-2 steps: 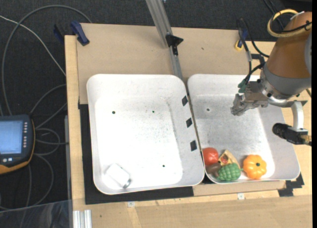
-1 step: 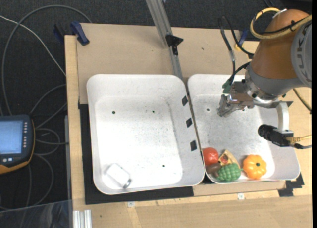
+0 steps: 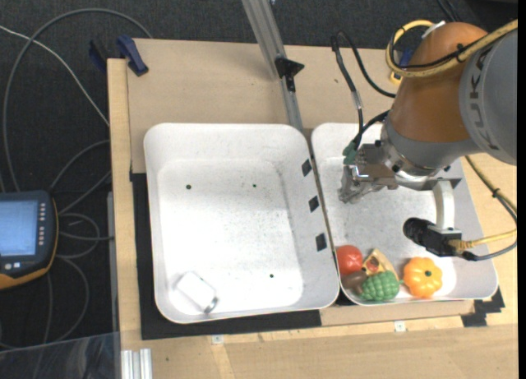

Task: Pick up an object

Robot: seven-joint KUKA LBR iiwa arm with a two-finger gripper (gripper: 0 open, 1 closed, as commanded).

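Note:
My gripper (image 3: pixel 353 187) hangs over the upper left part of the right bin (image 3: pixel 386 221), close to the wall between the two bins. Below it, along the bin's front edge, lies a cluster of toy food: a red tomato (image 3: pixel 349 259), a brown and yellow wedge (image 3: pixel 377 262), a green bumpy piece (image 3: pixel 380 287) and an orange pumpkin (image 3: pixel 422 277). The gripper stands well above and behind this cluster, apart from all of it. Nothing shows under the gripper but bare bin floor.
The left bin (image 3: pixel 230 205) holds a small white, partly clear object (image 3: pixel 195 292) in its front left corner. A slanted metal pole (image 3: pixel 267 32) rises behind the bins. Cables and a handheld screen (image 3: pixel 25 233) lie off the bench at left.

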